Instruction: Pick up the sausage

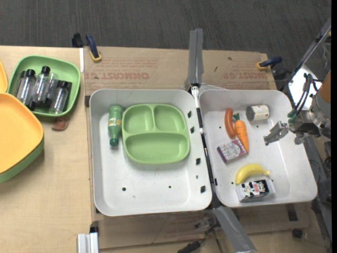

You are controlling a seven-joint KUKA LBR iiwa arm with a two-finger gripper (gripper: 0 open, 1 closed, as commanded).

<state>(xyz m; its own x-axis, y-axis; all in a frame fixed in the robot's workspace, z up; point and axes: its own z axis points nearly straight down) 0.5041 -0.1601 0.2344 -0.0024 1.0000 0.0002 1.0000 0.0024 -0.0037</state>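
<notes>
Because the sausage [228, 121] lies in the right bin [295, 191] touching the carrot [241, 133] along its side, a descent there could catch the carrot instead, or nudge both away. The gripper [284, 132] hovers near the bin's right wall, well apart from the sausage, fingers spread and holding nothing. A purple packet [231, 151] sits just below the pair.
</notes>
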